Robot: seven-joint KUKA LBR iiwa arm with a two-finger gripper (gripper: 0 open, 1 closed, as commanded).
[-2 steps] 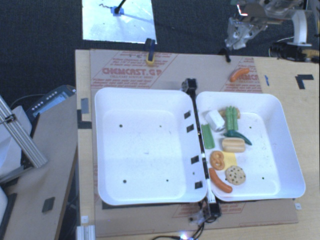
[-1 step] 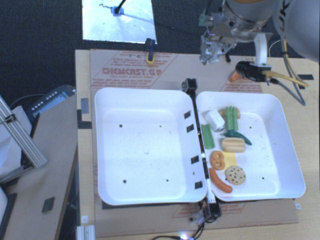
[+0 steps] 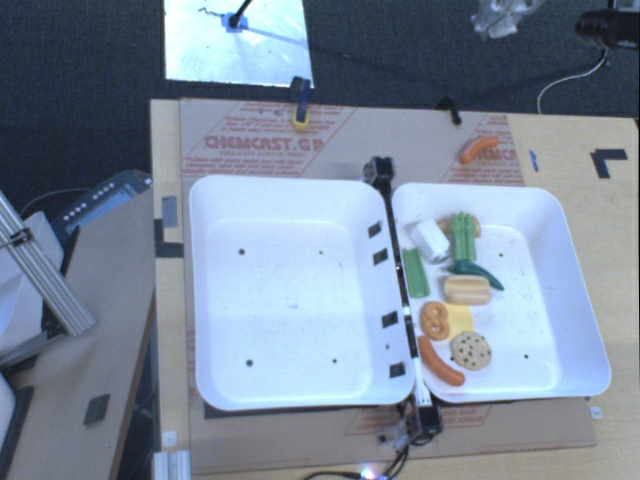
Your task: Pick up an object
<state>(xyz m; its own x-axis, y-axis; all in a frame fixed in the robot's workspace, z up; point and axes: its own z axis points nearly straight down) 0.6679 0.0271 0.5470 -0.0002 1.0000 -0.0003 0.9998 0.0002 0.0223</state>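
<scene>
camera view: the gripper [image 3: 508, 8] hangs at one o'clock, well above the bench, too blurred to tell its state. the toy foods cluster in the right bin [image 3: 570, 268] toward its nine o'clock side: asparagus [image 3: 462, 236], bread roll [image 3: 467, 289], pretzel [image 3: 435, 319], cookie [image 3: 470, 350], sausage [image 3: 440, 361]; another sausage [image 3: 480, 148] lies on the bench at twelve o'clock of that bin.

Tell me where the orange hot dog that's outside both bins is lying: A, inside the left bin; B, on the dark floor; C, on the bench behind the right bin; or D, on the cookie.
C: the orange hot dog lies on the brown sheet covering the bench, just past the far rim of the right bin, apart from the toy foods inside it.
</scene>
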